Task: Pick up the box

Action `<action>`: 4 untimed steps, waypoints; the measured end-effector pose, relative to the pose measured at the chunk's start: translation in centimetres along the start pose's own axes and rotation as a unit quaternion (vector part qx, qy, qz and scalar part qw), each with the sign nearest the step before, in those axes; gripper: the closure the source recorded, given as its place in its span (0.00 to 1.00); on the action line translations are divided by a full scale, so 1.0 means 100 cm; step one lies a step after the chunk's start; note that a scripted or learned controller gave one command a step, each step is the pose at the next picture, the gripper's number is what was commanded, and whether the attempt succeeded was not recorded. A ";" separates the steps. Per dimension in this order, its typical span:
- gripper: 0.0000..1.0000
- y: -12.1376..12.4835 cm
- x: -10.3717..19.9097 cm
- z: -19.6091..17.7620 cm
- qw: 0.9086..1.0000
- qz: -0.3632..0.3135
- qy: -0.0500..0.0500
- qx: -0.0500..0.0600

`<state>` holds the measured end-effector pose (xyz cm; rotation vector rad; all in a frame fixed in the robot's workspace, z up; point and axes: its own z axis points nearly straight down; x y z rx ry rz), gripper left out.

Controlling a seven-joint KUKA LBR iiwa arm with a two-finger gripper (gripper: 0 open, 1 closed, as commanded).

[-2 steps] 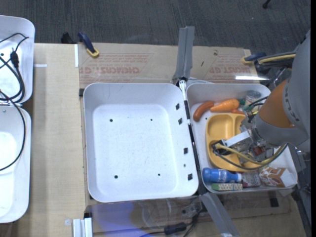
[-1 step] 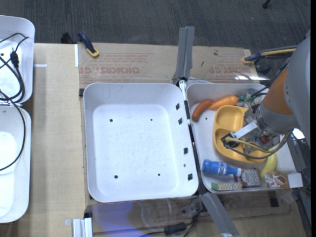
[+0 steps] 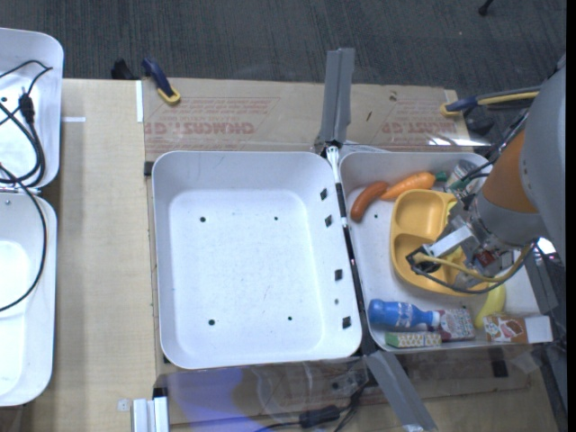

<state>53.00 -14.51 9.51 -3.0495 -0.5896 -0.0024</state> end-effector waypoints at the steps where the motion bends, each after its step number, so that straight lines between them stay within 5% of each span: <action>1: 0.00 -0.001 -0.014 -0.002 1.000 -0.002 0.007 -0.004; 2: 0.00 -0.045 0.034 -0.035 0.999 -0.046 -0.006 -0.016; 3: 0.00 0.011 0.078 -0.108 0.999 -0.032 -0.005 -0.018; 4: 0.00 -0.015 0.044 -0.009 0.996 -0.090 -0.010 -0.014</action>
